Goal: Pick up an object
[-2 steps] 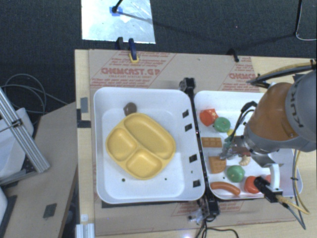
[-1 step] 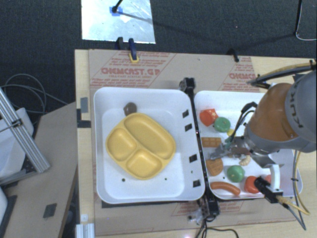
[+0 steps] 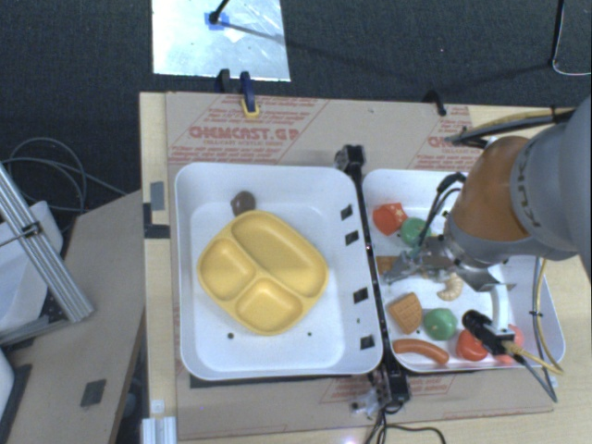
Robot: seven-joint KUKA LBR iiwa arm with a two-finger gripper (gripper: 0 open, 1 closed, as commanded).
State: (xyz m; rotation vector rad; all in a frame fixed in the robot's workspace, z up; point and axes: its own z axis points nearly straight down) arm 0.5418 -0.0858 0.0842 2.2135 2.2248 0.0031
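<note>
My gripper [image 3: 410,266] hangs low over the left part of the right bin [image 3: 531,336], below the grey arm and its orange band [image 3: 486,192]. Several toy foods lie around it: a red piece [image 3: 389,217] and a green piece [image 3: 413,231] behind it, and a beige curved piece [image 3: 450,288] just to its right. An orange wedge [image 3: 405,312], a green ball [image 3: 439,322], a sausage [image 3: 421,350] and a red piece [image 3: 472,344] lie in front. The arm hides part of the bin's right side.
The left bin [image 3: 199,340] holds a yellow divided plate [image 3: 262,271] and a small brown object [image 3: 243,202] at its back. A black divider [image 3: 365,266] with clips runs between the bins. Cables trail along the right bin's right edge [image 3: 541,326].
</note>
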